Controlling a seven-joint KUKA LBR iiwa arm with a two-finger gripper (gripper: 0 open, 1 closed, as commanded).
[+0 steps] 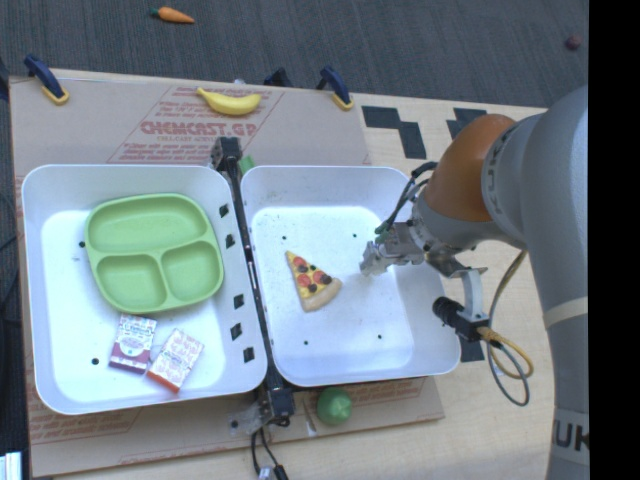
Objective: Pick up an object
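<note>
Below me, cardboard [300,128] covers the bench, dark carpet [400,28] beyond it at the frame's top. Mid-frame in the right bin [330,183] lies the pizza slice [312,281], its long axis slanting, tip toward upper left, crust toward lower right. My gripper [375,263] hangs just right of it; I cannot tell its opening.

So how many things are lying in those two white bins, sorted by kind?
Green divided plate: 1
Small snack packets: 2
Toy pizza slice: 1
Total: 4
</note>
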